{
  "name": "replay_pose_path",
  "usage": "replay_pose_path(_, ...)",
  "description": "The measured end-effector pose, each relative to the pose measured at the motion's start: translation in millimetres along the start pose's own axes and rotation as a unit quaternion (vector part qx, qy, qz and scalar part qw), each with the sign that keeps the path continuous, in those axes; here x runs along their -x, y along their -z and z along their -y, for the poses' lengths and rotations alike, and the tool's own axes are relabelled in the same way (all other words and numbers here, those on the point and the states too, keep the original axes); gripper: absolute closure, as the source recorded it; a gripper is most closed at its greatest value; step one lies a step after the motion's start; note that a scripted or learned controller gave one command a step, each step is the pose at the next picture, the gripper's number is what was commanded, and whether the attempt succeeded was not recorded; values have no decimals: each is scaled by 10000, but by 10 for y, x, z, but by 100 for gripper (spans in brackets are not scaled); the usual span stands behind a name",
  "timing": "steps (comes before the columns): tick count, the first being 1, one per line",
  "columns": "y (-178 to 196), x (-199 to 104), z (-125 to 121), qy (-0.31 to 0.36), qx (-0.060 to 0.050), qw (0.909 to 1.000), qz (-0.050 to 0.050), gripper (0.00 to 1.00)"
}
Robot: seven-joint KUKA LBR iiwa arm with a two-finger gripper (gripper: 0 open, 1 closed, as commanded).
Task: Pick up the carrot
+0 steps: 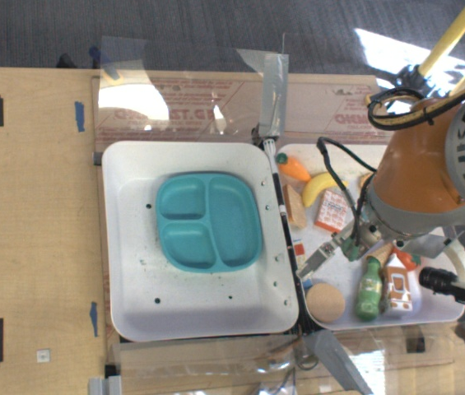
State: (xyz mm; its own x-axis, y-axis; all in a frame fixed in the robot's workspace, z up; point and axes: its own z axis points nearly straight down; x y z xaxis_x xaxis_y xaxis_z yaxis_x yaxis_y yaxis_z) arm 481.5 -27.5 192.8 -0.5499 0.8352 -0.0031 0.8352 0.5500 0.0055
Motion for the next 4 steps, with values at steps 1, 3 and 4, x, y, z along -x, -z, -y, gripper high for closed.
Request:
replay_pose_path(1, -90, -253, -148, -1971, -27, 9804, -3, 0)
replay_pose_path(3, -93, 892, -1186, -3664, -35, 9305, 2, 0)
replay_pose_path(4, -90, 892, -1186, -3666, -36, 9304, -1, 0)
